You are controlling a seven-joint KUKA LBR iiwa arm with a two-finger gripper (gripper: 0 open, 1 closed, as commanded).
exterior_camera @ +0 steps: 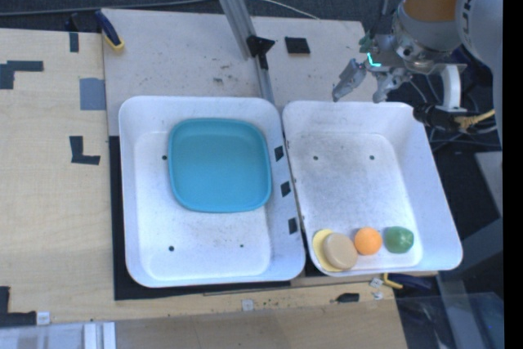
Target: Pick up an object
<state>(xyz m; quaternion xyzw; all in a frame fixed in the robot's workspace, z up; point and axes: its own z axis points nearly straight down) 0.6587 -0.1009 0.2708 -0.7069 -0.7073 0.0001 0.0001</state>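
The gripper point(365, 85) hung open and empty over the right bin's point(409, 120) far rim. A ball point(368, 241) lay at its near edge.

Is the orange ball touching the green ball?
Apart. In the camera view, a white strip of bin floor shows between the orange ball and the green ball.

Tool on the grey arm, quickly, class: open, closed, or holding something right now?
Tool: open, fingers spread, nothing between them; it hangs above the far rim of the shallow white right-hand bin.
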